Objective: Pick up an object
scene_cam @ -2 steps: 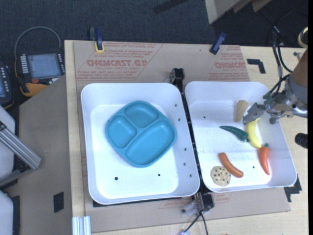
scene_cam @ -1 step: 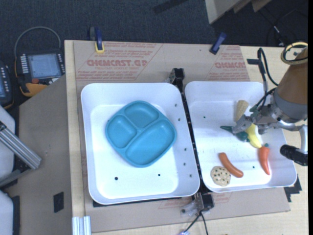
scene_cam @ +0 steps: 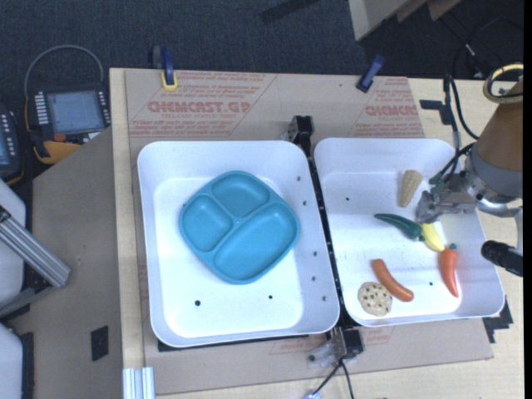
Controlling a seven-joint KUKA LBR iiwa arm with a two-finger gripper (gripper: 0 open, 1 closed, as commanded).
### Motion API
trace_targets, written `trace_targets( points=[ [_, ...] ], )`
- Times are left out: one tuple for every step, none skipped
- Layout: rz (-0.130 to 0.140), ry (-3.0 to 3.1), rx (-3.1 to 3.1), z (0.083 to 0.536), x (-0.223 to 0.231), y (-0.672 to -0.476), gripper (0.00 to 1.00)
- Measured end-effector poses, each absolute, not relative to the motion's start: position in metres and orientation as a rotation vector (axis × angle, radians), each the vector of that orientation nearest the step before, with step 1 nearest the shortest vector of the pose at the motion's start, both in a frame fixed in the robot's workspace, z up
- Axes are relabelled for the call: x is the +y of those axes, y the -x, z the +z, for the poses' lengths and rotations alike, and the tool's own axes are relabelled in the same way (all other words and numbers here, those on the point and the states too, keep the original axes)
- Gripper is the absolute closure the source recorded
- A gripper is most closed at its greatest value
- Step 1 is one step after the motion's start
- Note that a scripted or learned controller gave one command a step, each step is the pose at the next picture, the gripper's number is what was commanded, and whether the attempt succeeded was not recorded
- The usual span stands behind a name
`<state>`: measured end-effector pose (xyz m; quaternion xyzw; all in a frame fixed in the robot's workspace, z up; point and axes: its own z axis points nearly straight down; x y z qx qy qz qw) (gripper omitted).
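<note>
Your end effector [scene_cam: 430, 209] sits low in the right bin [scene_cam: 366, 160], over the banana [scene_cam: 433, 237] and green pepper [scene_cam: 399, 224]; I cannot tell its opening. Crowding risks nudging the carrot [scene_cam: 450, 271] or pinching two items.

Glossy blue plastic plate [scene_cam: 239, 225], smooth white bins [scene_cam: 224, 327], cardboard bench [scene_cam: 249, 98]

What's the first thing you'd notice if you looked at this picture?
The big blue divided plate pops out first, lying alone in the left white bin. Next come the small toy foods in the right white bin, like the orange carrot and the cookie, under the gripper.
</note>
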<state>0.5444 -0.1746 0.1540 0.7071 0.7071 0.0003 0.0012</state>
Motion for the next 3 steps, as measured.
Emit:
trace_targets(
  points=[
    [0.004,-2.217,2.217,0.207,-0.182,-0.553,1.00],
    [0.004,-2.216,2.218,0.239,-0.182,-0.554,1.00],
    [0.004,-2.212,2.228,0.247,-0.129,-0.568,1.00]
  ],
)
